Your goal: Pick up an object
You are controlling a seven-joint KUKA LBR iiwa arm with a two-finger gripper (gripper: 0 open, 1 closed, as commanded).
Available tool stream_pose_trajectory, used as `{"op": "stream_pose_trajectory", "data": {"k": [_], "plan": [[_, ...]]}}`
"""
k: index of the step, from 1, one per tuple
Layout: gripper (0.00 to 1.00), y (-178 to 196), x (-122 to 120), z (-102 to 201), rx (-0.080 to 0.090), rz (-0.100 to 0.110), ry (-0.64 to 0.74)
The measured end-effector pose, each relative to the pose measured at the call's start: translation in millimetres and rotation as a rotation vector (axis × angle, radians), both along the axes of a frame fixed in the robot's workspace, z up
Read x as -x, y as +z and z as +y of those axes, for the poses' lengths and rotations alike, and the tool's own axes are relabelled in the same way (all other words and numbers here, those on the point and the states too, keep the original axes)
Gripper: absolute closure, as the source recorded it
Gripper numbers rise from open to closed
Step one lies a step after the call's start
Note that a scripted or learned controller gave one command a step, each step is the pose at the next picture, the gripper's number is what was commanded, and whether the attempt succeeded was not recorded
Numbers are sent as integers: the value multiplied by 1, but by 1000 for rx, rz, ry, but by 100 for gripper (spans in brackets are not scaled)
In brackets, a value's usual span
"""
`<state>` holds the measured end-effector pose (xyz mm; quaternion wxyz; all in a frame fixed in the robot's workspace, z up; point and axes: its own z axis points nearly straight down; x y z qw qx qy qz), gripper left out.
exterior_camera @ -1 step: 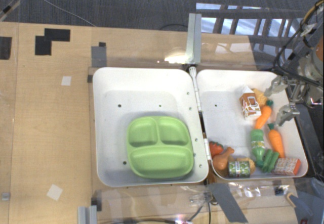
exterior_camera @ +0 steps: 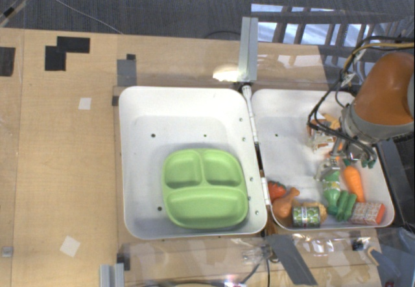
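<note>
A green divided plate [exterior_camera: 205, 187] is seen lying flat in the left bin [exterior_camera: 142, 111], while the toy foods are gathered in the right bin [exterior_camera: 285, 117]: a carrot [exterior_camera: 353, 180] beside green peppers [exterior_camera: 340, 201], a small can [exterior_camera: 307, 215], an orange-red piece [exterior_camera: 280, 195] and a pink box [exterior_camera: 366, 212] along the near wall. The gripper [exterior_camera: 338, 157] is lowered over the carrot's end of that pile. Whether the fingers are spread or closed on anything cannot be told, since they are masked by the wrist and cables.
</note>
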<state>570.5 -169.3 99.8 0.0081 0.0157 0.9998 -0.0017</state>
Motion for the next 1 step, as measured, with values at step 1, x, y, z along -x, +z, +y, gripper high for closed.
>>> {"op": "stream_pose_trajectory", "data": {"k": [1], "plan": [[0,-10,42,-1,0,-1,41]]}}
